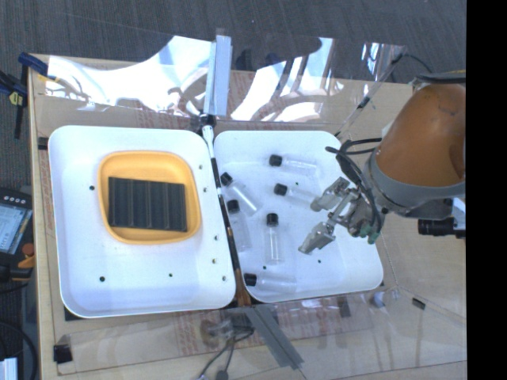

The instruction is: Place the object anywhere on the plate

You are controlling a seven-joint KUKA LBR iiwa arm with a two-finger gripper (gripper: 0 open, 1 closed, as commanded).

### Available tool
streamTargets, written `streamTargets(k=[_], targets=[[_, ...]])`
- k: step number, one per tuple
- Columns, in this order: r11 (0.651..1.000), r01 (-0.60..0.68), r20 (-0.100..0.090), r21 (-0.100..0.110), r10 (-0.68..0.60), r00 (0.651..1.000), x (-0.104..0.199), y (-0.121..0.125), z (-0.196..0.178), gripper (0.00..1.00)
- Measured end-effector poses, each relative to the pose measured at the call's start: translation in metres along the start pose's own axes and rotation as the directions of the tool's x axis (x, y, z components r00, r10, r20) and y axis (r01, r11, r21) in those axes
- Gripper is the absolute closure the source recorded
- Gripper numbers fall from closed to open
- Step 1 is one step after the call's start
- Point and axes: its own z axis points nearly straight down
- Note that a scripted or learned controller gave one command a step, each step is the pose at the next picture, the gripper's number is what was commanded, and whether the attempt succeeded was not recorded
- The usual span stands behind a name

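Observation:
A yellow plate (147, 165) with a dark ridged insert lies in the left bin (79, 275). Several clear vials with black caps lie scattered in the right bin (356, 279); one vial (273, 240) lies near the middle, another (295, 164) at the back. My gripper (319, 221) hangs over the right side of the right bin, to the right of the middle vial. It is open, with its two fingers (326, 199) spread apart and nothing between them.
A raised rim (222, 220) divides the two bins. More vials (240, 199) lie along the right bin's left side and one (265, 278) lies near its front edge. The arm's orange band (424, 133) looms at the right.

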Motion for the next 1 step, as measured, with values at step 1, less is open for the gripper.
streamTargets(k=[1], targets=[[1.000, 0.000, 0.000, 0.000, 0.000, 1.000, 0.0000, -0.0004, 0.0001, 0.00]])
